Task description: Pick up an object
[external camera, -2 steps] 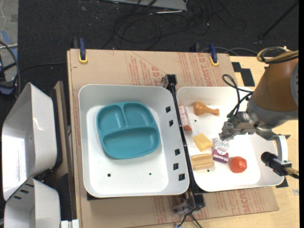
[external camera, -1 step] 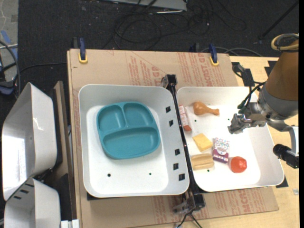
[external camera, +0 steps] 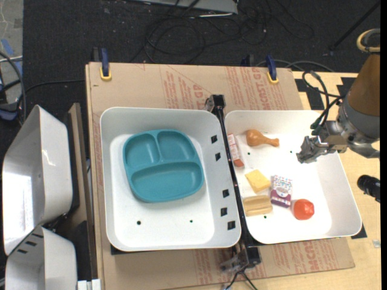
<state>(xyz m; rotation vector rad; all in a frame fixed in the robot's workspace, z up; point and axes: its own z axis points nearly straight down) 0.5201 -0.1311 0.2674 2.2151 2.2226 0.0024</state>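
Camera view: the gripper (external camera: 305, 153) hangs over the right part of the right bin (external camera: 344, 180), and whether it is open or closed cannot be told, since it reads as 1 dark mass at this angle. Nothing is visibly held. The pickable things lie to its left and below it: a toy drumstick (external camera: 261, 139) near the bin's upper middle, a yellow cheese wedge (external camera: 257, 180), a tan block (external camera: 257, 206), a small purple-and-white carton (external camera: 281, 191) and a red tomato-like ball (external camera: 303, 208).

To do the pick well, I would choose the drumstick, which stands well apart from the rest, and close across its narrow handle end. The carton touches or nearly touches its neighbours, so it risks a jostle.

The drumstick looks smooth and rounded, the cheese flat-faced, the ball glossy. The left bin (external camera: 115, 162) bears a teal 3-compartment plate (external camera: 162, 165) of matte plastic.
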